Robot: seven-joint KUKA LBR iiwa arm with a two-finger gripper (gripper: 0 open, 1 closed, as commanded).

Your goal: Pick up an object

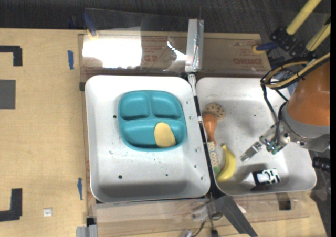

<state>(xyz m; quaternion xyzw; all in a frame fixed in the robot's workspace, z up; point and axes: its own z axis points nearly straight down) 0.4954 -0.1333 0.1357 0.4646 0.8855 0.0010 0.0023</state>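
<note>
My gripper (pixel 253 151) hangs over the middle of the right bin (pixel 294 165), reaching in from the right below the arm's orange band (pixel 315 106). Its tip points down and left, with nothing seen in it. A yellow banana (pixel 227 163) lies just left of the tip, near the bin's front left. A small black and white object (pixel 265 177) rests below the gripper by the front wall. An orange carrot-like piece (pixel 209 125) and a round speckled cookie (pixel 213 109) lie farther back on the left side.
The left bin (pixel 105 173) bears a teal divided plate (pixel 142 110) with a yellow oval piece (pixel 165 135) in its front right compartment. A pale ribbed piece (pixel 212 153) lies along the wall between the bins. Cables (pixel 278 76) loop at the back right.
</note>
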